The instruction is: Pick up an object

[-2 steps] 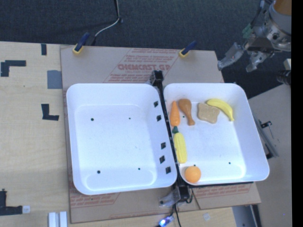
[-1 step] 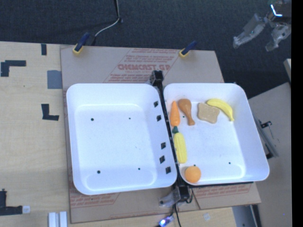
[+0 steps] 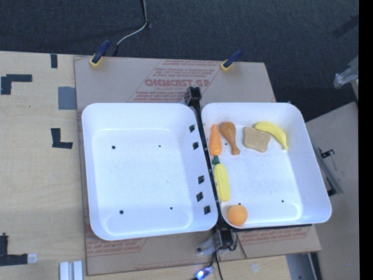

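The right bin (image 3: 291,179) holds several toy foods. An orange carrot (image 3: 215,140) lies along its left wall, with a brown chicken drumstick (image 3: 229,136) just to its right. A tan bread slice (image 3: 255,139) sits near the far wall, touching a yellow banana (image 3: 273,133) on its right. A yellow corn cob (image 3: 221,181) lies below the carrot against the left wall. An orange fruit (image 3: 237,215) rests in the near left corner.
The left bin (image 3: 140,174) sits beside the right one; black clips (image 3: 201,179) line their shared wall. Both rest on a cardboard sheet (image 3: 169,83) held by two blue-yellow clamps (image 3: 99,54). A cable (image 3: 137,22) runs at the back. A grey object (image 3: 345,77) sits at the right edge.
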